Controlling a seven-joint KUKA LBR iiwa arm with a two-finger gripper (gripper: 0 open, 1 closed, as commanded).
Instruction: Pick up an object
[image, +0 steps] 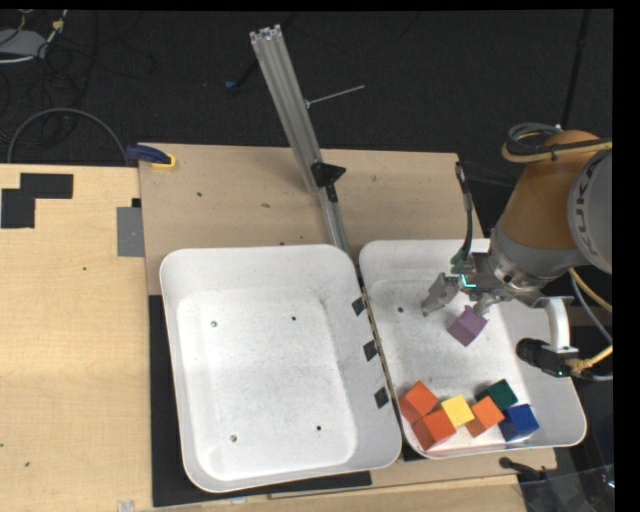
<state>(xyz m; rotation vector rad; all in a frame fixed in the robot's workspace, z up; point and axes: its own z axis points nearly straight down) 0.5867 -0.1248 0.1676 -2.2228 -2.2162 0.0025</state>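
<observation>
1. the gripper (462, 298) hangs over the right bin (420, 262), reaching in from the right, and a purple block (466, 325) sits right under its fingertips, tilted on a corner.
2. its fingers are spread apart, one grey finger (437, 294) sticking out to the left; the block looks to be at the tips or just below them, but i can't say it's truly pinched, so i wouldn't call it held.
3. the tilt suggests to me the block is either hanging from a light touch or leaning, not lying flat on the bin floor.
4. the other blocks are heaped in the near corner of that bin: two orange-red cubes (428, 412), a yellow one (457, 411), an orange one (487, 413), a green one (499, 393) and a blue one (518, 421). packed tight like that they'd be hard to get fingers around, so the lone purple one is the sensible target.
5. the left bin (200, 275) has nothing the arm is working on.
6. i'd judge the pick as under way, not settled.
</observation>
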